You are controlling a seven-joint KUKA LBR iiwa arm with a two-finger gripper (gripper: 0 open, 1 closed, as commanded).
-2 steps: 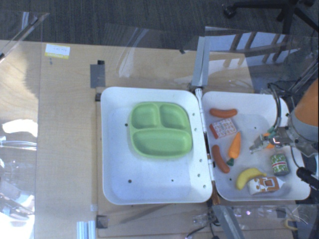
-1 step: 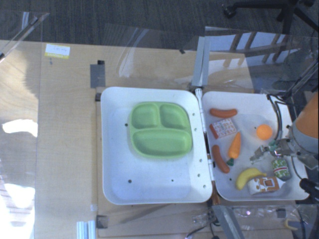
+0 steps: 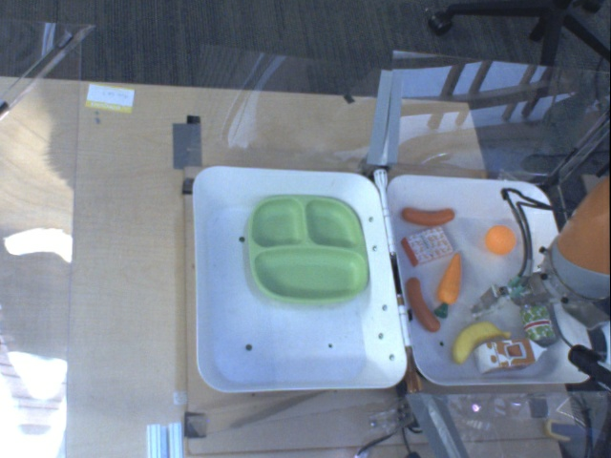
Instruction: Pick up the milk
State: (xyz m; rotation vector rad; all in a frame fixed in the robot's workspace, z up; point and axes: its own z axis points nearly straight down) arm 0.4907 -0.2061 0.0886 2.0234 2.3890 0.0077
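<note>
A light-green plastic divided tray with three compartments (image 3: 307,249) lies in the left shallow white bin (image 3: 224,351). In the right shallow white bin (image 3: 449,370) are two reddish-brown toy sausages, one near the far wall (image 3: 428,216) and one near the left wall (image 3: 422,304), with a small red-and-white checked packet (image 3: 428,247) between them. Just beside the packet is an orange toy carrot with a green tip (image 3: 450,281), a round orange ball (image 3: 499,240) sits farther right, and a yellow toy banana (image 3: 474,338) lies near the front.
</note>
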